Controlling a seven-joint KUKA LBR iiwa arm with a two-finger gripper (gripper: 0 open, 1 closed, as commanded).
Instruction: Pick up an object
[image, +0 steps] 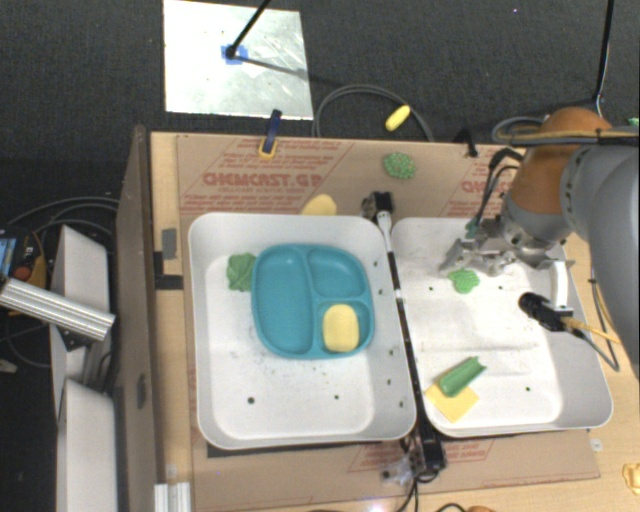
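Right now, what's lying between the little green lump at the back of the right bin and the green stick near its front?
Nothing: the camera view shows only bare white bin floor between the green lump and the green stick.

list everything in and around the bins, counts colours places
bins: 2, white, side by side
plate: 1, teal, view-left bin
lump: 1, yellow, plate's near-right compartment
leaf: 1, green, view-left bin, at plate's left
nub: 1, green, view-right bin, far side
slab: 1, yellow, view-right bin, near edge
stick: 1, green, on slab
ball: 1, green, bench behind bins
dome: 1, yellow, bench behind view-left bin
gripper: 1, grey, over view-right bin
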